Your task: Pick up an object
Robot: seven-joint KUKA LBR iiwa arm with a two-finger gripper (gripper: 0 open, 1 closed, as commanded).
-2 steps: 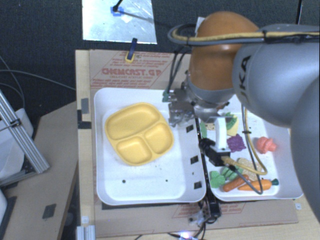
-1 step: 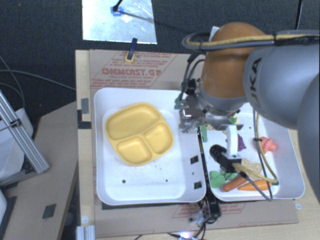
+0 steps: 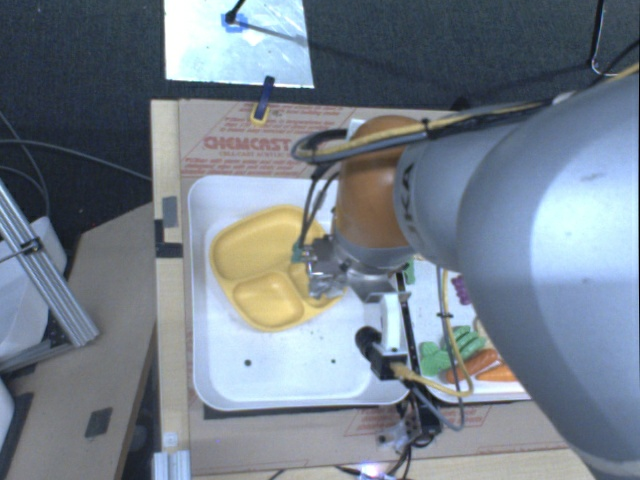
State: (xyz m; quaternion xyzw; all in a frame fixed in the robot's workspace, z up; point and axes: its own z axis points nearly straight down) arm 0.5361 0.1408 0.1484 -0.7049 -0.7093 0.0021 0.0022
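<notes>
Arm covers right bin; yellow dish (left bin) leaves bare floor below; tool state unreadable

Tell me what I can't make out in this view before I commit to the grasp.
- Gripper: its fingers are hidden under the wrist, at the yellow tray's right edge.
- Right bin: mostly covered by the arm.
- Green and orange items: partly hidden by the arm and cables, too small to identify.

Dark carpet floor, far and left. Shiny square sheet on it, far. Aluminium frame, left. Tan desk. Black cables, left.
</notes>
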